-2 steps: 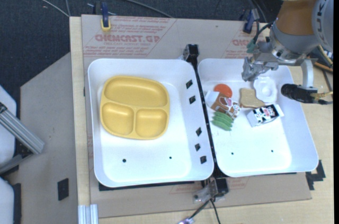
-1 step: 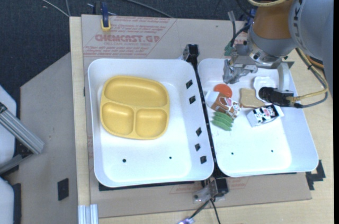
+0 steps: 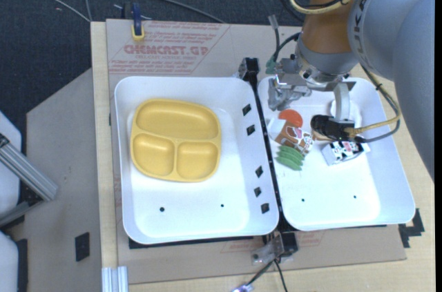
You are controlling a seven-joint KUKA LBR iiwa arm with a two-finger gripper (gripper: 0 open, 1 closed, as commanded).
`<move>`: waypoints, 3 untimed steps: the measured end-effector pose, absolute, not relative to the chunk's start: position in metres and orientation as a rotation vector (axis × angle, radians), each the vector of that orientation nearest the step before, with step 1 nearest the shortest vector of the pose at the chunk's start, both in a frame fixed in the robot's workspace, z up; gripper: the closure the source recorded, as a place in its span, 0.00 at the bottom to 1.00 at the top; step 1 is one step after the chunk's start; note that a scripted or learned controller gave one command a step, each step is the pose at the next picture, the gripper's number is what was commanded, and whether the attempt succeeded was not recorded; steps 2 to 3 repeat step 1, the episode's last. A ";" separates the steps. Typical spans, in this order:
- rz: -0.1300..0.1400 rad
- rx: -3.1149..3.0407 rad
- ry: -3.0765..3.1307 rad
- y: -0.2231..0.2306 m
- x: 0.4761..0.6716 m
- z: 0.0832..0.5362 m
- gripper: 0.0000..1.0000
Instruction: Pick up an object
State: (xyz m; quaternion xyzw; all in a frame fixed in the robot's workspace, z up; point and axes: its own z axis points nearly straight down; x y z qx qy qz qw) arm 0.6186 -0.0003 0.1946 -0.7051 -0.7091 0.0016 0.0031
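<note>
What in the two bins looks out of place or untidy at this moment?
Nothing looks spilled or broken. The yellow divided tray lies flat in the left bin. In the right bin, the small objects are crowded in a loose pile near the dividing edge, just below the gripper, rather than spread out.

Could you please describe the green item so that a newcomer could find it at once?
Look in the right bin, near its left wall. The green item lies just below an orange-and-white piece. It alone is green and ridged.

Yellow tray (image 3: 176, 139) crowds left bin (image 3: 200, 215); its front floor open.
</note>
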 end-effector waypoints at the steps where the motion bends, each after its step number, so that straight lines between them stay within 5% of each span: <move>1: 0.000 -2.213 -2.227 0.051 0.624 0.215 1.00; 3: 0.000 -2.213 -2.227 0.051 0.624 0.215 1.00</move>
